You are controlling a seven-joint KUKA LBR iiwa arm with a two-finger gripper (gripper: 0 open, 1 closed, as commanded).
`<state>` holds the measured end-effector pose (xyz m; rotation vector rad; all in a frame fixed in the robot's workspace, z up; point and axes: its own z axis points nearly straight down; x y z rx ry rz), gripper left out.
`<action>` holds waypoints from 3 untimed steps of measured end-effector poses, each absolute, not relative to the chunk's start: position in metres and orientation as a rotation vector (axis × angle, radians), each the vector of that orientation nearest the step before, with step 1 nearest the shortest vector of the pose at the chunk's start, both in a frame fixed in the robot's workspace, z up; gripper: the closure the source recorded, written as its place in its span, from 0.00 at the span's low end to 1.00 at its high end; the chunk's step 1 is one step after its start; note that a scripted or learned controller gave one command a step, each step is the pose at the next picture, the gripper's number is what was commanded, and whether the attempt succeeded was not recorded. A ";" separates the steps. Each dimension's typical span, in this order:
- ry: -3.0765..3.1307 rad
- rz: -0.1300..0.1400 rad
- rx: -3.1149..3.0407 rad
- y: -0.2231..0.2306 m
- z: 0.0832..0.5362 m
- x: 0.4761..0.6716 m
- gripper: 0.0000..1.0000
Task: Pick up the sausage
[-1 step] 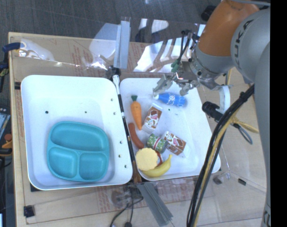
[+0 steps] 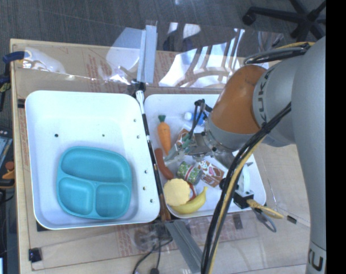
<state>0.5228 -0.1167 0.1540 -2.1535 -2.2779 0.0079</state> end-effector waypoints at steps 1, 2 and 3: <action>-2.072 -0.006 -2.367 -0.131 0.094 0.480 0.00; -2.131 0.002 -2.310 -0.115 0.092 0.521 0.00; -1.640 0.007 -2.672 -0.118 0.090 0.497 0.00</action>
